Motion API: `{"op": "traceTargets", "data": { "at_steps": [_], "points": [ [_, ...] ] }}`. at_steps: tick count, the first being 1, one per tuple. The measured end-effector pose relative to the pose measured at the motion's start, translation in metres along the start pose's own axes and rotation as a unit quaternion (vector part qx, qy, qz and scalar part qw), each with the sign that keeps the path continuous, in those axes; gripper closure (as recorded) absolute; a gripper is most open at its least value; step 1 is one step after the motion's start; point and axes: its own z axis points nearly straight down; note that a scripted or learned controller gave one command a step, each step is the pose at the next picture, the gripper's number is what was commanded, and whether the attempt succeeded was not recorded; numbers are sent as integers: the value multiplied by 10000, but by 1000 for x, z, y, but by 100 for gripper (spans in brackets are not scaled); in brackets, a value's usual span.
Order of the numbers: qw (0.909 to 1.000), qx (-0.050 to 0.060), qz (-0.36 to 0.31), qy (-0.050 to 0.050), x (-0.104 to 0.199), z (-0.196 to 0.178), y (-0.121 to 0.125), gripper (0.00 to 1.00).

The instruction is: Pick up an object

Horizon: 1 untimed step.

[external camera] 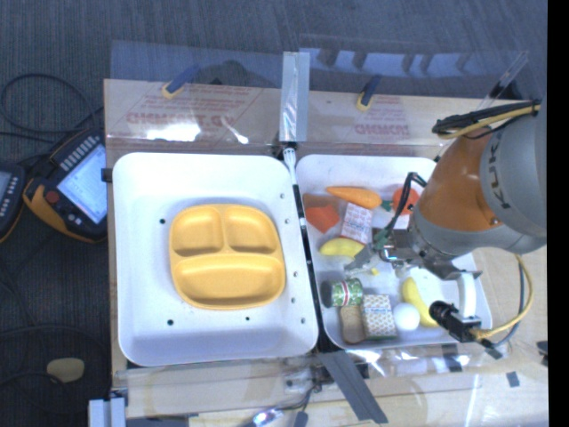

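- Clutter filled the right bin (310,238): carrot (354,196) at twelve o'clock, banana (339,247) centre, can (343,292) and white ball (405,318) near six.
- Gripper (384,249) sat low beside the banana; you couldn't tell its fingers' state.
- You'd have wanted to centre on one piece, clear of its neighbours.

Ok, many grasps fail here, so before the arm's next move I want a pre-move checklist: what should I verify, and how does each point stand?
1. Gripper over the right white bin: ok.
2. Object seen between its fingers: cannot tell, the wrist hides them.
3. Targets nearby: ok; yellow lemon-shaped toy and white egg-shaped ball lie close.
4. Orange carrot toy reachable at the bin's far side: ok.
5. Yellow divided plastic tray lies flat in the left white bin: ok.
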Motion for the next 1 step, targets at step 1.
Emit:
{"op": "traceTargets", "data": {
  "at_steps": [1],
  "points": [
    [9936,-27,1129,-9,4,24,44,0]
  ]
}}
